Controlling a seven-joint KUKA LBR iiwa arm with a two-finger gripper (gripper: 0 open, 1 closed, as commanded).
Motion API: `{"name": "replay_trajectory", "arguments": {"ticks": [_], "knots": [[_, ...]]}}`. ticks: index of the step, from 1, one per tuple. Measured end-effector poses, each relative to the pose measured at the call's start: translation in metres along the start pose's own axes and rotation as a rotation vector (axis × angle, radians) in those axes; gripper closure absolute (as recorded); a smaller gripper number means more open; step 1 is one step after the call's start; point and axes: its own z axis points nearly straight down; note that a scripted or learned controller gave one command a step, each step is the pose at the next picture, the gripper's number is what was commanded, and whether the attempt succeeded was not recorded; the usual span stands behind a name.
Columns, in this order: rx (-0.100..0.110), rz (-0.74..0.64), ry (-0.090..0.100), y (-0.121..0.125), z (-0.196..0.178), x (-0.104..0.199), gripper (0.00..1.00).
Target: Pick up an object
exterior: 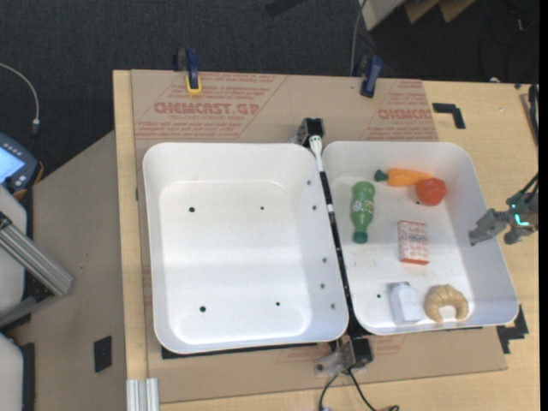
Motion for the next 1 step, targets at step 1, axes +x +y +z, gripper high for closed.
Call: {"name": "replay_trajectory", "arguments": {"ticks": [1], "knots": [[-0.004, 0.0, -0.003, 0.0009, -0.0108, -0.0006, 1.0]]}}
